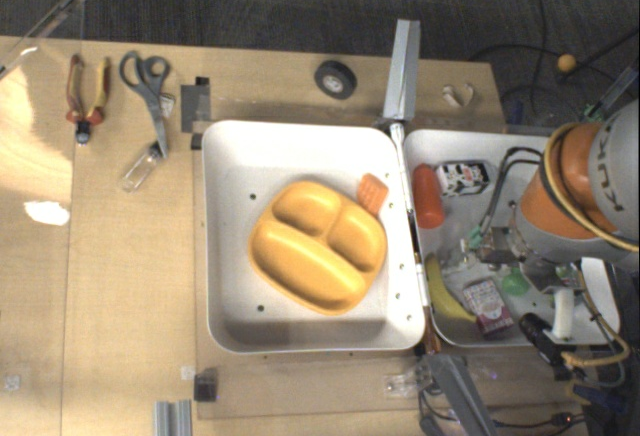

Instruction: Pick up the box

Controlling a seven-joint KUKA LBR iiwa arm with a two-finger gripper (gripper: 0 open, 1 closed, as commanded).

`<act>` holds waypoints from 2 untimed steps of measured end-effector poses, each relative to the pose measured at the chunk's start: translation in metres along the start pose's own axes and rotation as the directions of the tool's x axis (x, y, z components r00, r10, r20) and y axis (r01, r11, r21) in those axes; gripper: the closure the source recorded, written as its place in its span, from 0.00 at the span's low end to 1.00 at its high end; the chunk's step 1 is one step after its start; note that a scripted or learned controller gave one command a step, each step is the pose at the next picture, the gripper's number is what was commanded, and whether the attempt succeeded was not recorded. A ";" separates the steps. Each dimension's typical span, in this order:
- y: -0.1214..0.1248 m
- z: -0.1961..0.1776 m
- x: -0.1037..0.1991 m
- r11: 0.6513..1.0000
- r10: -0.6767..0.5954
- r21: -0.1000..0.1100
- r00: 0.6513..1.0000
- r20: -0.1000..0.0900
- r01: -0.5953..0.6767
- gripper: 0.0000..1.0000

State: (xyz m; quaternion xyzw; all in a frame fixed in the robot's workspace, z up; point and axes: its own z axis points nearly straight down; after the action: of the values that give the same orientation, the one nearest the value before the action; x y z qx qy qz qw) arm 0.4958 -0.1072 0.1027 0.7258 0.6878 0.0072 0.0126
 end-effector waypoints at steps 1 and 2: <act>-0.006 0.006 -0.007 0.966 -0.257 0.017 0.966 -0.010 0.257 0.00; -0.005 0.009 0.003 0.998 -0.069 0.006 0.998 0.009 0.069 0.00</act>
State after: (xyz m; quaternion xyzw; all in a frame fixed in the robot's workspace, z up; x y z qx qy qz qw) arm 0.4911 -0.1044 0.0933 0.7018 0.7123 0.0013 0.0138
